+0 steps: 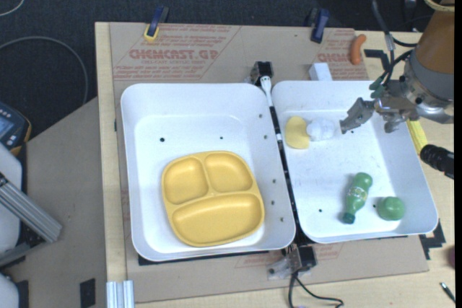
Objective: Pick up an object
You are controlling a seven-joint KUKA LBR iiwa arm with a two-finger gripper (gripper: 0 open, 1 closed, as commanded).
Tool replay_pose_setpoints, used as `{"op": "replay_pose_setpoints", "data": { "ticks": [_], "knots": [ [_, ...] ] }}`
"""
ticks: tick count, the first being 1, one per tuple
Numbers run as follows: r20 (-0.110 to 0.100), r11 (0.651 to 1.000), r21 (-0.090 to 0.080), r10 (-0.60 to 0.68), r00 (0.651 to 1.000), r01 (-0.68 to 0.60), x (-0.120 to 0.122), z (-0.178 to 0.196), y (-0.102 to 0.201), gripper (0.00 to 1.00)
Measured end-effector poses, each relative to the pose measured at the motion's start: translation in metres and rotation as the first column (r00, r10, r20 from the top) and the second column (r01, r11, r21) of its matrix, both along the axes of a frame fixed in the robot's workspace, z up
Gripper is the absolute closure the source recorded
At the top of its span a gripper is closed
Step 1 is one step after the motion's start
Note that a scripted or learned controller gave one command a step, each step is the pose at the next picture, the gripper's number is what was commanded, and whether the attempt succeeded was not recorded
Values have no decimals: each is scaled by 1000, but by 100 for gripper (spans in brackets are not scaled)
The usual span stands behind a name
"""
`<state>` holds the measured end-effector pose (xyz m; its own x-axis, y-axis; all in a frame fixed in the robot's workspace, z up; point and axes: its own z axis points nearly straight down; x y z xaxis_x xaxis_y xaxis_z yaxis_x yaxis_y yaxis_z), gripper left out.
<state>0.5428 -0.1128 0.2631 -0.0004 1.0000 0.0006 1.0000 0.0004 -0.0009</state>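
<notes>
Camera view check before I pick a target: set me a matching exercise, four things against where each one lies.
Things:
1. yellow divided plate
2. green bottle
3. green ball
4. yellow round piece

Places:
A. right bin, near corner by the right wall
B. left bin
C. right bin, by the left wall, beside a white lump
D. right bin, near middle, just left of the ball

Pairs: 1-B, 2-D, 3-A, 4-C

Yellow tray (pixel 211 196), left bin (pixel 137 119)

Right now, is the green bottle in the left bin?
No, the green bottle lies in the right bin; the left bin holds a yellow tray.
</notes>
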Motion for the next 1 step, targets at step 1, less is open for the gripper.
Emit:
{"op": "replay_pose_setpoints", "data": {
  "ticks": [1],
  "knots": [
    [3,1000,-1,1,1000,-1,1,11,0,100]
  ]
}}
